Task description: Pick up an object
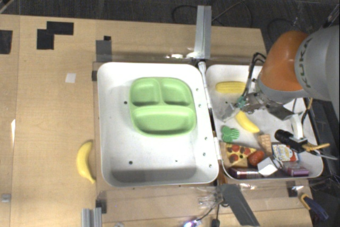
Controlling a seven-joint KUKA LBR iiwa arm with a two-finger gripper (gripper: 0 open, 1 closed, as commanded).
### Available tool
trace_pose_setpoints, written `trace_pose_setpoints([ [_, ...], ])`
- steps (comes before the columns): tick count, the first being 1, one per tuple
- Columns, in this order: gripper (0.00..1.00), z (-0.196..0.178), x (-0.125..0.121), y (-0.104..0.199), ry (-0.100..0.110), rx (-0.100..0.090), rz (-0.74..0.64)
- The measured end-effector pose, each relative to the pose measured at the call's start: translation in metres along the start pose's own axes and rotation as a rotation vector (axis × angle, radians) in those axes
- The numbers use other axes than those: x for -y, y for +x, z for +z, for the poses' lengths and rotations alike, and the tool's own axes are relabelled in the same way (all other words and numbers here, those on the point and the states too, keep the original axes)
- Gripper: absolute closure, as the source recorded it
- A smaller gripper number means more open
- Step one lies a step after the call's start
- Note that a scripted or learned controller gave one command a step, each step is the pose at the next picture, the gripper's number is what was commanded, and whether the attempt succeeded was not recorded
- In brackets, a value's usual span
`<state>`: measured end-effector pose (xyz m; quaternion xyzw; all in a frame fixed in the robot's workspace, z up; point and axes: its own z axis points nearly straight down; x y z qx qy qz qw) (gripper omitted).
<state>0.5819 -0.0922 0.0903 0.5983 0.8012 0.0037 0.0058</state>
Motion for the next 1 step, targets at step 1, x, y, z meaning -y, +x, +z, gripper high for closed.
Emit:
trace_pose_setpoints([
  [1,1.0,-0.0123,-0.0031,0.0012,-0.008,-0.002,0.0],
])
